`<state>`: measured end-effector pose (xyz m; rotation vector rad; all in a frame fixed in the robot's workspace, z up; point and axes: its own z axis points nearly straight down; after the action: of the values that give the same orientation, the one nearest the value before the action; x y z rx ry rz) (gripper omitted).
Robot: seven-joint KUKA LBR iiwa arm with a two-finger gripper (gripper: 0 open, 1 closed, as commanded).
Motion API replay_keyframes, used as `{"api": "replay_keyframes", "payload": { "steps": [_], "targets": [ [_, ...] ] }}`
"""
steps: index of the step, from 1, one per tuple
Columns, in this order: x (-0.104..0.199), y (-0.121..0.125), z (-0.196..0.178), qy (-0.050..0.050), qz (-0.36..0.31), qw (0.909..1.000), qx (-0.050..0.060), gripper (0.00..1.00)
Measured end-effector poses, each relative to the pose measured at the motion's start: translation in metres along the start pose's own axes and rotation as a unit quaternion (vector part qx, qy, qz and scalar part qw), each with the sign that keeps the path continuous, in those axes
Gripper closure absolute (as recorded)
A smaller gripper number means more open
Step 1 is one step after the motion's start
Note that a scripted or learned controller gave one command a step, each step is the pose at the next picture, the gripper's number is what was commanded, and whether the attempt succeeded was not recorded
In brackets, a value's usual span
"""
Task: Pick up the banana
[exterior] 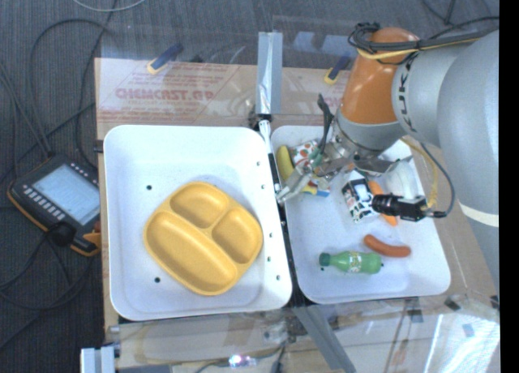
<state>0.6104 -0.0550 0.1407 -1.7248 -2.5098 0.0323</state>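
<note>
The gripper (312,170) hangs low over the right bin's (422,282) upper left corner; whether the jaws are spread or closed I cannot tell. The banana (285,162) lies just beside them against the bin's left wall. Looks like the approach step: next, settle over the banana and close.

The yellow banana (285,161) is seen lying in the right bin (422,282). It is placed lengthwise against the bin's left wall, near the far corner.
</note>
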Motion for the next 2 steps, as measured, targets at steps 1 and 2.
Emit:
{"api": "replay_keyframes", "payload": {
  "steps": [1, 2],
  "targets": [
    [-0.0346, 0.0294, 0.0191, 0.015, -0.106, 0.9941, 0.015, 0.0],
    [-0.0346, 0.0295, 0.0192, 0.015, -0.106, 0.9941, 0.015, 0.0]
  ]
}}
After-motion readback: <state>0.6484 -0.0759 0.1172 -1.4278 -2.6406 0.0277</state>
